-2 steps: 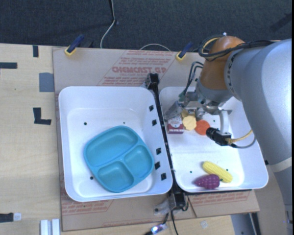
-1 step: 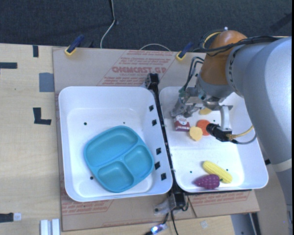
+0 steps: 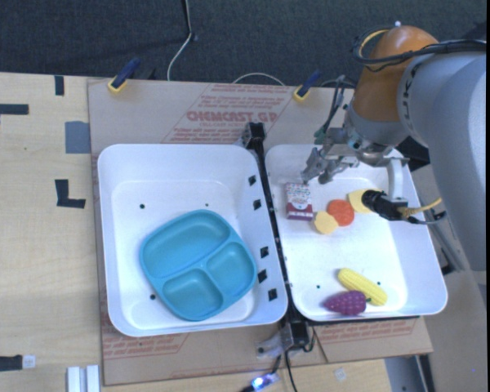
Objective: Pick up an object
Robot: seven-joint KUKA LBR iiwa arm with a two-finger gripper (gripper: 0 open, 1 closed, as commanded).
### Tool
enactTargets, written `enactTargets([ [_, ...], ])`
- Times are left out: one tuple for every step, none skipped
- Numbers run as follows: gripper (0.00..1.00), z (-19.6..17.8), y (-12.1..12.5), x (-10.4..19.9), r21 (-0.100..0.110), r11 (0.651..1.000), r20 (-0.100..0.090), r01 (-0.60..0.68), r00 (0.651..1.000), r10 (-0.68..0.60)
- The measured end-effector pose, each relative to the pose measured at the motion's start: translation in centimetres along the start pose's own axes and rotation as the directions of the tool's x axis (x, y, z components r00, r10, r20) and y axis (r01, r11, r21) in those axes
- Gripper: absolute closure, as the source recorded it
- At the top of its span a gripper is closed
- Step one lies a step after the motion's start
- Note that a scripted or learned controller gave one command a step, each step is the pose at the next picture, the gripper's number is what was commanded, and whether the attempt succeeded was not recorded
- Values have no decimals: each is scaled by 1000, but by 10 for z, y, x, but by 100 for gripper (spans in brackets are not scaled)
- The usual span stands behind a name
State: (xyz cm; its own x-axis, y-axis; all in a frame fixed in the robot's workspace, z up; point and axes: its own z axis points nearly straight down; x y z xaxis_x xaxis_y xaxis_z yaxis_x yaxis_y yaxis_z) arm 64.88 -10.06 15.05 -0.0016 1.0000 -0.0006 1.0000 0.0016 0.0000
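Red-white small carton [image 3: 298,201]: light, stiff; pinch across narrow sides. Gripper [image 3: 318,170] at its 1 o'clock, slightly open, holding nothing.

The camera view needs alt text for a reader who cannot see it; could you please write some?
A grey robot arm's pincer hovers over the right bin, above a small red-and-white carton and toy foods. The left bin holds a blue divided plate.

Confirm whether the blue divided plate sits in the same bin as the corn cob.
No: the blue divided plate lies in the left bin, while the corn cob lies in the right bin beside the purple grapes.
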Motion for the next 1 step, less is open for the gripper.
enactTargets([
  [100,-40,-3,2,1,1000,-1,0,1000,0],
])
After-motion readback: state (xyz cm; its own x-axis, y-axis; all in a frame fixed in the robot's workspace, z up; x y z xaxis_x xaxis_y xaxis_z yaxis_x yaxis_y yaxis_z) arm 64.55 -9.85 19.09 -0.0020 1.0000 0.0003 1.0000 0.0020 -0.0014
